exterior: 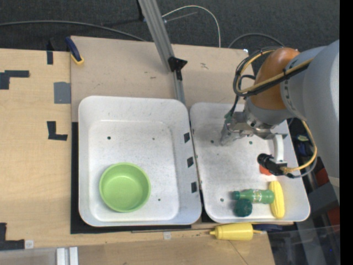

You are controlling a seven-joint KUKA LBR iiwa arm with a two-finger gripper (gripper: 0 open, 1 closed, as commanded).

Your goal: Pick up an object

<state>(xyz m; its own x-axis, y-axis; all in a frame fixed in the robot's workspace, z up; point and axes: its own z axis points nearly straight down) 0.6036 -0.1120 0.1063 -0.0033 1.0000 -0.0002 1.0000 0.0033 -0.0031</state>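
Nearest you, a green bottle (pixel 251 197) is lying beside a yellow object (pixel 277 199) at the right bin's (pixel 212 164) front edge. Judge it light, rigid and slippery; take hold across its body. Farther back, the jaws (pixel 226 138) are hovering over bare bin floor; their spread cannot be determined.

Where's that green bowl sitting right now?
The green bowl sits in the left bin, in its near left corner, far from the robot's hand over the right bin.
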